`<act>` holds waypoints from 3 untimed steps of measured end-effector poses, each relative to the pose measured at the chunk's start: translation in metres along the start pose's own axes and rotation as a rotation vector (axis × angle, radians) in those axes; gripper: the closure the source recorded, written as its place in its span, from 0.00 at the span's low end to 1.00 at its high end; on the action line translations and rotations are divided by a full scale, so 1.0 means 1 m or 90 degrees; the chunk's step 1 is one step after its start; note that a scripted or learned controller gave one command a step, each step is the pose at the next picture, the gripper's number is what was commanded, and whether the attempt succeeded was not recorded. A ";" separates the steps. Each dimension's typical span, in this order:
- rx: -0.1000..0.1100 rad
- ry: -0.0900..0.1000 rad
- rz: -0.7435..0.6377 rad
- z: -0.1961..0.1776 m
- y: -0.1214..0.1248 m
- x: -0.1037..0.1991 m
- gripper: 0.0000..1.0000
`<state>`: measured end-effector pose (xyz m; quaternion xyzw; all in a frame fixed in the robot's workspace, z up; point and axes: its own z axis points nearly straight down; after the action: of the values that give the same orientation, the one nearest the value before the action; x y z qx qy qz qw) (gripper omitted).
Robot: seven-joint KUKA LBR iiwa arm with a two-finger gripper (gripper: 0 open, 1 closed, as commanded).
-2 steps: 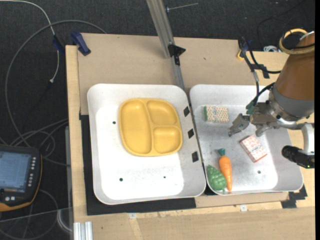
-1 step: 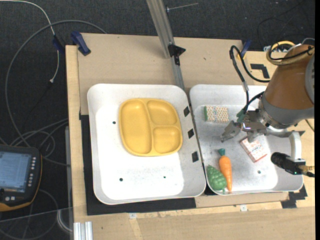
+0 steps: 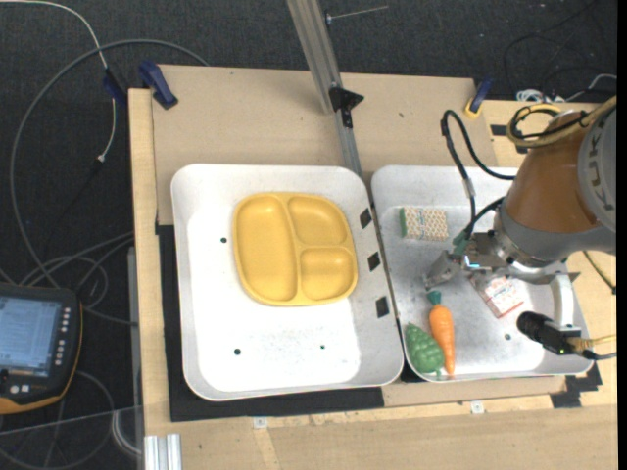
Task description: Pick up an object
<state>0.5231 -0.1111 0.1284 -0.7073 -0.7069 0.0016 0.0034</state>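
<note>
Gripper (image 3: pixel 438 277) hangs low in the right bin (image 3: pixel 411 189), just above the carrot (image 3: pixel 443 332); finger state cannot be determined. Nothing is seen held. Step in hand: approach. Next move likely requires descent onto the carrot, then closing on it.

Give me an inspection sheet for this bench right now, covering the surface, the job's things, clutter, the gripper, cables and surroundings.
Surface: wooden bench bearing a left bin and a right bin, side by side.
Job's things: in the right bin, a toy carrot beside a green toy at the near edge, a patterned packet at the far side, and a red-and-white packet partly under the arm.
Clutter: yellow divided plate in the left bin.
Gripper: gripper low over the right bin, above the carrot; nothing seen between its fingers.
Cables: black cable looping to the wrist; more on the floor at left.
Surroundings: handheld screen at left, dark floor.
</note>
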 end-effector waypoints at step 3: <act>-0.007 -0.002 -0.001 -0.080 0.002 -0.005 1.00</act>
<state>0.5256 -0.1165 0.2080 -0.7067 -0.7075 -0.0012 -0.0017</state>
